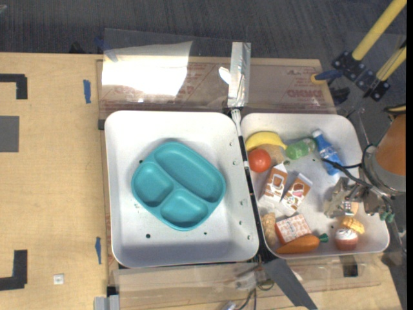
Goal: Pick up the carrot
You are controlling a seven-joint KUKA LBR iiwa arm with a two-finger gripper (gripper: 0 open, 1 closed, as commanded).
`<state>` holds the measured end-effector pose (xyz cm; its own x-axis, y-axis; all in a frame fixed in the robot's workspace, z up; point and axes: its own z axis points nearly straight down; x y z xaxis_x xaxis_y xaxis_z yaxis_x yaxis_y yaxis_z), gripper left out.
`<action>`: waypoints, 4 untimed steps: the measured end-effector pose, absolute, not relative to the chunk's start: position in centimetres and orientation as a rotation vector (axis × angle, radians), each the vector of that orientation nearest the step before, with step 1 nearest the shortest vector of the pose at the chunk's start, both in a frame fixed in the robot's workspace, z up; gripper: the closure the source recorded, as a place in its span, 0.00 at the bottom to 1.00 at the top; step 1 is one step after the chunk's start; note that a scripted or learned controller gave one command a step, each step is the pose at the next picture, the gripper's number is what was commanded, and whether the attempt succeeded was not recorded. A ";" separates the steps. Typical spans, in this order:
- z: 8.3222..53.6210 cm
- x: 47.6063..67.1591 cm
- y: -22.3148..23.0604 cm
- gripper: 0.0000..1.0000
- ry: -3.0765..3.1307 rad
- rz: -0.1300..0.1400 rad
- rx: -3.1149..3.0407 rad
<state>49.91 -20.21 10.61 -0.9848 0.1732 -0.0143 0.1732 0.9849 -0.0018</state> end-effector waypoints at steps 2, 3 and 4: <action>21.8 48.9 -8.0 1.00 3.122 0.002 0.164; 22.2 53.1 -16.0 1.00 3.134 -0.003 0.023; 13.2 49.3 -20.4 1.00 3.146 0.004 -0.101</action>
